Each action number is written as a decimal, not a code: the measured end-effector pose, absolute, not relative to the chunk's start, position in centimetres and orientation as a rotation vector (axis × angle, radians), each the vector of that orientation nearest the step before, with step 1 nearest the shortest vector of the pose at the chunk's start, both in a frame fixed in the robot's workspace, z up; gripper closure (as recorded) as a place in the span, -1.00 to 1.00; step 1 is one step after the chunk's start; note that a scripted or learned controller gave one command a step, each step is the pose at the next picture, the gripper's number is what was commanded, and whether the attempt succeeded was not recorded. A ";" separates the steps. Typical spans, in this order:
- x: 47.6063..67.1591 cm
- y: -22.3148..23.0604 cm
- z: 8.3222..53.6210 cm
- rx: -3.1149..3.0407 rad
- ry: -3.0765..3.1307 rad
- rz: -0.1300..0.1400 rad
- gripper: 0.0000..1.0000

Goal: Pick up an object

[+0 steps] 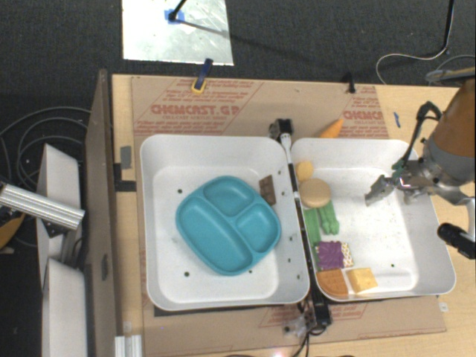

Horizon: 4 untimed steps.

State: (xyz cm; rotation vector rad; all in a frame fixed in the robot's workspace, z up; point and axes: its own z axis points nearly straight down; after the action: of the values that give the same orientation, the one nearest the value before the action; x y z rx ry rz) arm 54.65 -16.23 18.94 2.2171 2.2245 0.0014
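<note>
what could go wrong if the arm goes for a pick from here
1. The small items are packed along the right white bin's left wall: round tan piece, green ridged piece, purple block, yellow square. A grasp there may catch two at once or strike the wall.
2. The claw hovers over bare bin floor, apart from them, so closing here likely grabs nothing.

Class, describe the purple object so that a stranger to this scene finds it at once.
Find the right white bin and follow its left wall, where small items lie in a row. The purple object sits below the green piece and above the orange and yellow blocks; nothing else there is purple.
</note>
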 end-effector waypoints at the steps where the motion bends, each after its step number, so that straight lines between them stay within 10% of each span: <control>1: 52.3 -10.6 10.9 2.219 2.236 -0.003 -1.00; 2: 48.9 -9.8 8.4 2.221 2.221 0.002 -1.00; 3: 54.7 -16.3 8.6 2.216 2.214 0.003 -1.00; 4: 57.1 -9.1 8.5 2.209 2.232 0.006 -1.00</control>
State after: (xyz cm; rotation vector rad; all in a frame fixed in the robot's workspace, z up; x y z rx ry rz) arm 57.12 -9.06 8.47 2.2094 2.2324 0.0057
